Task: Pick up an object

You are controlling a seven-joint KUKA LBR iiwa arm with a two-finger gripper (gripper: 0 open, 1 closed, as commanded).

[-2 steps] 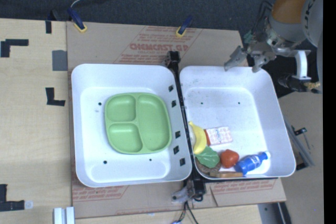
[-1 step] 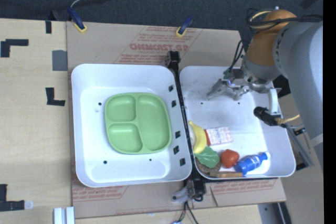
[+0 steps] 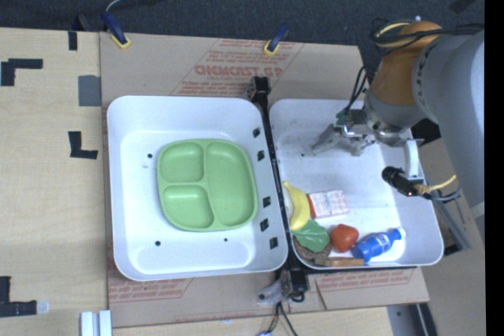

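Cardboard covers the table (image 3: 47, 193) under two white bins. Left bin (image 3: 126, 169) holds a green divided plate (image 3: 207, 184). Right bin (image 3: 425, 236) keeps banana (image 3: 298, 205), tomato (image 3: 344, 237) and blue bottle (image 3: 376, 244) along its near edge; the pincer (image 3: 321, 142), released, hangs over bare floor farther back.

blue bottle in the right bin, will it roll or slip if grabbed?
Likely rolls: the blue bottle lies on its side against the bin's near wall. Its rounded, glossy-looking body may slip from the pincer. The tomato beside it leaves little room.
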